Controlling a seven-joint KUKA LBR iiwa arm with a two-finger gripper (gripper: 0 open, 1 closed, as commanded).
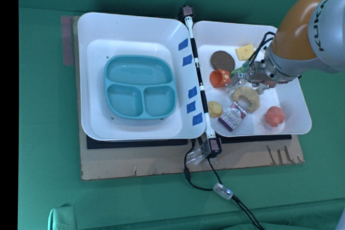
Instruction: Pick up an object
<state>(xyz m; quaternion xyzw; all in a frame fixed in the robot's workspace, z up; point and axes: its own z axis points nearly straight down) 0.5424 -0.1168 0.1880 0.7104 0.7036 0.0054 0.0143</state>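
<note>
Arm: your arm (310,35) reaches in from the right over the right bin (294,116).
Pincer: your pincer (237,77) sits low beside the orange cup (219,78); you cannot tell how far it is open, or whether it has hold of anything.
Right bin: brown cookie (222,60), yellow cheese slice (245,51), ring-shaped pastry (246,97), purple packet (233,116), small yellow piece (215,109), red-orange fruit (274,116).
Left bin: teal divided plate (140,87) in the left bin (91,29).

Your arm is over the right bin (302,110).
Its gripper (238,76) sits beside the orange cup (219,78), mid-bin; cookie (222,60) near the back edge, teal tray (140,86) centred in the left bin (97,29).
</note>
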